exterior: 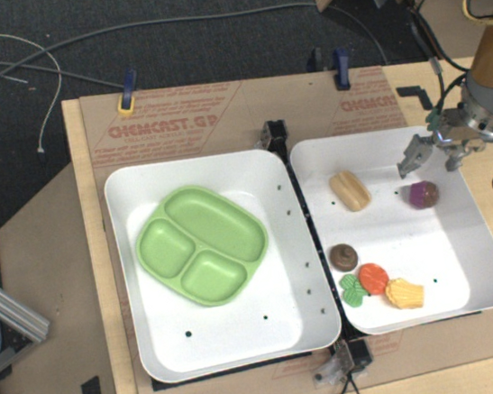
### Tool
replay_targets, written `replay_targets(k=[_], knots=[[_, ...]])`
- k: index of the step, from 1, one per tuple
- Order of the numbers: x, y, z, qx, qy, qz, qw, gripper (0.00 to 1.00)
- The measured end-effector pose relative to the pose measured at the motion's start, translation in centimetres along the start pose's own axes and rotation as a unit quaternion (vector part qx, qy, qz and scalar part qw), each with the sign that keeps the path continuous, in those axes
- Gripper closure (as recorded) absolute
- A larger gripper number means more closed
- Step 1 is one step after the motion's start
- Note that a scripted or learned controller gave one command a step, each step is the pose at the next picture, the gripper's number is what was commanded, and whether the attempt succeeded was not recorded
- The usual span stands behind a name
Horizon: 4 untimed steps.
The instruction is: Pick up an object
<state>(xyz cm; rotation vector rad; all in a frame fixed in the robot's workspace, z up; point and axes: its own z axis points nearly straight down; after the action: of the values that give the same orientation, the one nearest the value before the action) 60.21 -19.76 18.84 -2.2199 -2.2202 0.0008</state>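
The gripper (432, 154) hangs over the right bin's (470, 233) far right corner, its fingers spread with nothing between them. The purple piece (424, 195) lies just beside it, a little toward the bin's near edge and almost under the fingertips. It is roundish, with no clear long axis, so a short drop looks enough. The bread roll (350, 190) lies farther left.

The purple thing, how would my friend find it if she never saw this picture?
Look in the right bin, the one without the green plate. Near its far right side, just below the gripper, sits the purple thing. It is small, round and the only purple item; the tan roll lies to its left.
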Motion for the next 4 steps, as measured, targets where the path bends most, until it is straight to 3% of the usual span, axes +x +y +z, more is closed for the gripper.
replay_targets(k=[1,2,3,4], knots=[[0.0,0.0,-0.1,-0.001,0.0,0.0,1.0,0.0],[0.0,-0.2,6.0,0.001,0.0,0.0,1.0,0.0],[0.0,-0.2,8.2,-0.002,-0.001,0.0,1.0,0.0],[0.0,-0.1,7.2,-0.002,-0.001,0.0,1.0,1.0]])
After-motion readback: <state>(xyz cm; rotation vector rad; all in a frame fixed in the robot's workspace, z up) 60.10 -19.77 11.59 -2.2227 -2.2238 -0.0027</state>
